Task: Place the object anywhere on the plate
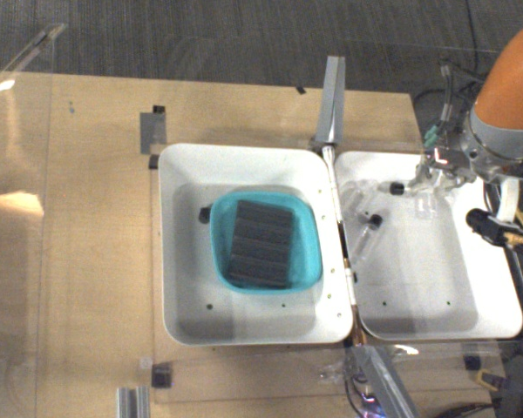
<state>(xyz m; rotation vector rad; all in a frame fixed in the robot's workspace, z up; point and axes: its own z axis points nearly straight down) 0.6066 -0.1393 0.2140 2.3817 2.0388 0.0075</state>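
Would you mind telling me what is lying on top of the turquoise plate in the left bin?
A dark grey ribbed block lies on the turquoise plate, covering most of its middle. The plate surface beneath the block is hidden; the plate's rim shows around it.

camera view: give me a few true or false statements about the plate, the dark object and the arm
1. The square turquoise plate lies in the left white bin. True.
2. The dark grey ridged rectangular block lies on the turquoise plate. True.
3. The ridged block sits in the right white bin. False: it is in the left bin, on the plate.
4. The grey arm with the orange band hangs over the left bin. False: it is at the right bin's far right corner.
5. The two bins stand side by side. True.
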